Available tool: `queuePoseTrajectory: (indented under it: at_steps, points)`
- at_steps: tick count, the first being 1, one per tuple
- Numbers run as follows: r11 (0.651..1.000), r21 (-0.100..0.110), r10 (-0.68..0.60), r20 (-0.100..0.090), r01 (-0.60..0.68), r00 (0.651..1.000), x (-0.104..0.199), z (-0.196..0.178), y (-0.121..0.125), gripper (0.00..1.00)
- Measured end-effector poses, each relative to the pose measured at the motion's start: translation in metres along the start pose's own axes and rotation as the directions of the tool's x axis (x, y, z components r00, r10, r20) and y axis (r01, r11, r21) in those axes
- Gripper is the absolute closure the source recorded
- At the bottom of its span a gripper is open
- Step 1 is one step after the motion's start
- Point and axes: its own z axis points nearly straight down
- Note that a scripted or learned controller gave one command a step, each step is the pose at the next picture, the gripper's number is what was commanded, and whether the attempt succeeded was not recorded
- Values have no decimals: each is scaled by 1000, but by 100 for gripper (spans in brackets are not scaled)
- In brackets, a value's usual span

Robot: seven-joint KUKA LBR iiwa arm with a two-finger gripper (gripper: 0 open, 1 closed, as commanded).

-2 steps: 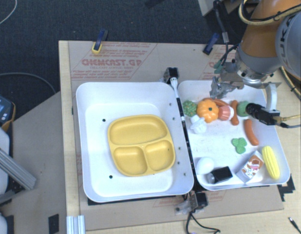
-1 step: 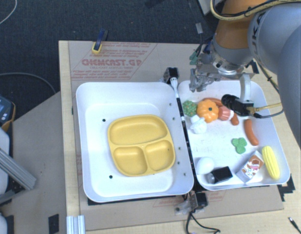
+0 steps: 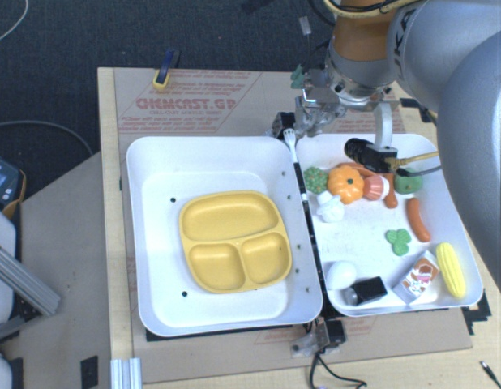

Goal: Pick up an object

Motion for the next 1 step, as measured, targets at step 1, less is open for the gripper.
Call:
queuePoseTrajectory:
  at_steps: [1]
  points:
    - [1000,9,5,1,-5,1000,2,21,0,100]
